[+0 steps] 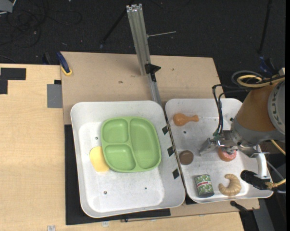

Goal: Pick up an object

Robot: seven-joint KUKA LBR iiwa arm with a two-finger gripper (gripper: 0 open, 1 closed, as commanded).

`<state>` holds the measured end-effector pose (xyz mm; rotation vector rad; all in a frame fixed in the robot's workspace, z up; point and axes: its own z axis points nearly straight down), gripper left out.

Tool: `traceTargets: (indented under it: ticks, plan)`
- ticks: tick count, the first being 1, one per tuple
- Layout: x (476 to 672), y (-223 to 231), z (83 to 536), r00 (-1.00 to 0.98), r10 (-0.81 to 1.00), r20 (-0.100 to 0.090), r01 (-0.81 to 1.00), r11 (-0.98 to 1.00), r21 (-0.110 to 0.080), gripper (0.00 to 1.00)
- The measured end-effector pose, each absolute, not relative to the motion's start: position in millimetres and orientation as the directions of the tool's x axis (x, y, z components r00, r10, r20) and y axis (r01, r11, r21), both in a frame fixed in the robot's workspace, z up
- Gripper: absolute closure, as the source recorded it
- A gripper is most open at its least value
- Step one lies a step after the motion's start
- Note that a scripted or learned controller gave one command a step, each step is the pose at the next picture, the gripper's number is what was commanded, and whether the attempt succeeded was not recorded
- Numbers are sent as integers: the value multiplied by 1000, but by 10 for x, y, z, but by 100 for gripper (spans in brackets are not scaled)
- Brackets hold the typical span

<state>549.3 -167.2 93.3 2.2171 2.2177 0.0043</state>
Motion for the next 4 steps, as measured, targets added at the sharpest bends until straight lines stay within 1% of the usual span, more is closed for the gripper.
traceTargets:
  ticks: [1, 2, 3, 4]
  plan:
    - [5516, -1738, 1075, 5, 1000, -18, 1000, -5, 22, 100]
    - [5518, -1638, 1597, -2, 1000, 0, 1000, 2, 1, 100]
    - [5528, -1645, 2126, -1, 1000, -1, 1000, 1, 3, 100]
    - [5539, -1061, 2075, -5, 1000, 3, 1000, 5, -3, 100]
